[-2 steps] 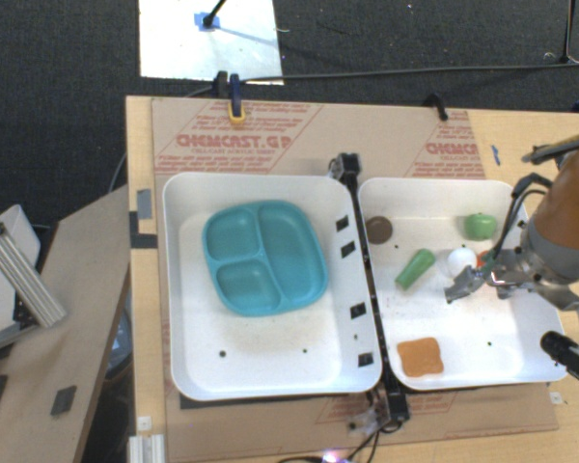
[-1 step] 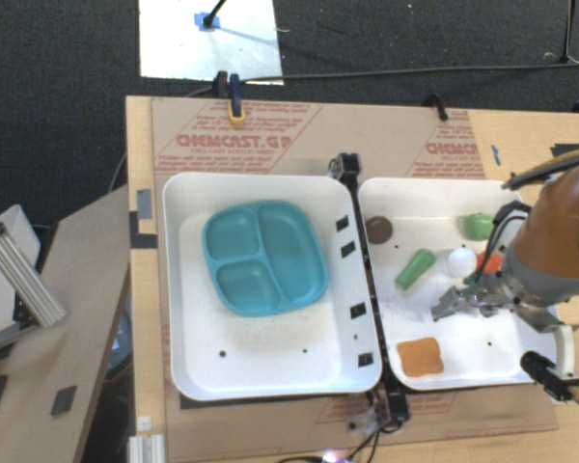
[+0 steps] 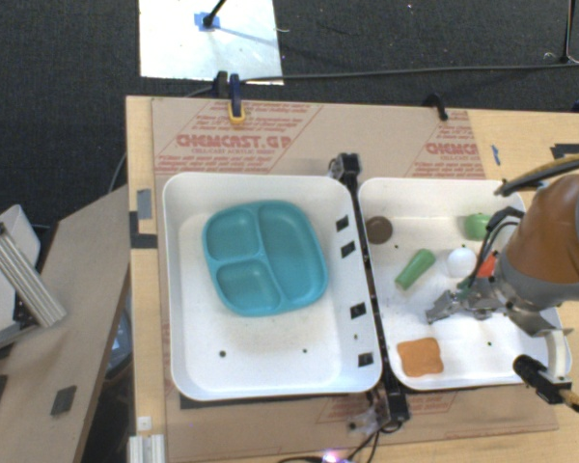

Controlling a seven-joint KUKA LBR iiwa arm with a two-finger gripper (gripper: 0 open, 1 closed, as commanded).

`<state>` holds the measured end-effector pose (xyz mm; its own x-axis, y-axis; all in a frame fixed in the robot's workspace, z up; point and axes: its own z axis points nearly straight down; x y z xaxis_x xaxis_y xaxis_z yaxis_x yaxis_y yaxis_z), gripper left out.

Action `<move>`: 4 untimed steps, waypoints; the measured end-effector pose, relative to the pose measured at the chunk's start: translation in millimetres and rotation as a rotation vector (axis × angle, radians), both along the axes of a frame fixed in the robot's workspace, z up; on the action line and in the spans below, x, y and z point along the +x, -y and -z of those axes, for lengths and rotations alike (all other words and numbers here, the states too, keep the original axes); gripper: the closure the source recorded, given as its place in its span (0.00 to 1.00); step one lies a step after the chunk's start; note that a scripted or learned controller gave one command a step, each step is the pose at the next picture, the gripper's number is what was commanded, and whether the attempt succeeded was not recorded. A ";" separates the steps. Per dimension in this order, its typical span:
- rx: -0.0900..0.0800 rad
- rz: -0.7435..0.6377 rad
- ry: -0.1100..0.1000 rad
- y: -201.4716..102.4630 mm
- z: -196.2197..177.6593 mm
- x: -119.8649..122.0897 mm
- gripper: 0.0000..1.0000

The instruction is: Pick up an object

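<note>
1. I take the right bin (image 3: 550, 196) as my landmark; the gripper (image 3: 442, 309) hangs over its middle, fingers parted a little with nothing between them
2. My likeliest target, the orange block (image 3: 421, 356), lies just below the gripper near the bin's front wall
3. I'd centre over it before descending, clear of the green cylinder (image 3: 415, 268) and white ball (image 3: 460, 259)

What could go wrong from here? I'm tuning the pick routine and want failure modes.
The end effector hangs over bare floor of the right bin, so closing there may grab nothing. The green cylinder lies tilted and could roll away if nudged. The white ball sits close to the arm and might be knocked.
</note>
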<state>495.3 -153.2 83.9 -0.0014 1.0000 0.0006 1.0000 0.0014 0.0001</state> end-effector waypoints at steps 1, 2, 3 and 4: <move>0.000 0.000 0.002 0.1 -11.0 0.9 1.00; -0.002 -0.002 0.006 5.0 -73.7 2.7 1.00; -0.002 -0.003 0.006 -3.5 -127.3 -1.0 1.00; -0.001 -0.003 0.003 -3.5 -135.0 0.2 1.00</move>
<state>495.5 -149.7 218.9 -0.0041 1.0000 -0.0007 1.0000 0.0041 0.0031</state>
